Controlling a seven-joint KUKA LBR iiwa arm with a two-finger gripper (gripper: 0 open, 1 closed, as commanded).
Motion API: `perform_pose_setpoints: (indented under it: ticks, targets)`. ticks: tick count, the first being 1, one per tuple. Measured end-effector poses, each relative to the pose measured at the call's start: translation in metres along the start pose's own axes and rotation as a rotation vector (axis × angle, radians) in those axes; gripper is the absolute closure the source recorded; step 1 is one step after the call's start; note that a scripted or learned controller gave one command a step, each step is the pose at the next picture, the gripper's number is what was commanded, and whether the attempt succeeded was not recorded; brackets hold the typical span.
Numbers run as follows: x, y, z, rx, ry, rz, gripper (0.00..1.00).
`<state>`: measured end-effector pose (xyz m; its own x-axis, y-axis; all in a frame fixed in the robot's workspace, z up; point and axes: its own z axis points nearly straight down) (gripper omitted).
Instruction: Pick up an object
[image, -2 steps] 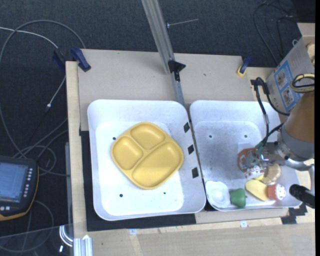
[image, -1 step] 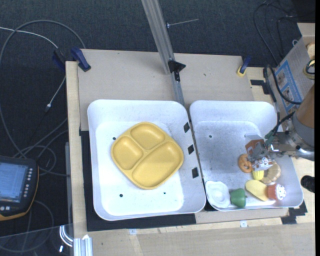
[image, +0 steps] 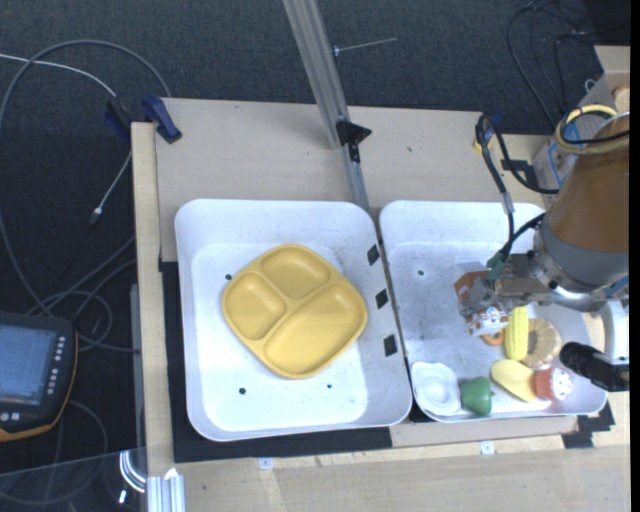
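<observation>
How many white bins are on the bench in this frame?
2. The left bin holds a yellow divided plate; the right bin holds the small objects, with the gripper over it.

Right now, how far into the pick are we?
Done: the arm has reached over the right bin, and the gripper is low over the small items clustered at its near corner, by the yellow corn cob. In hand: I can't tell whether anything is gripped. Left: a confirmed grasp and lift. The yellow tray sits in the left bin.
</observation>
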<state>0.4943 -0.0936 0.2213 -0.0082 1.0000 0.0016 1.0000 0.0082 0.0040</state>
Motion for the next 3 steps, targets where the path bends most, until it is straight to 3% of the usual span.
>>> perform_pose_setpoints:
  ticks: [2,3]
  targets:
    - [0.106,0.028,-0.020,0.002,0.001,0.000,1.00]
    - [0.157,0.036,-0.009,0.004,0.000,0.002,1.00]
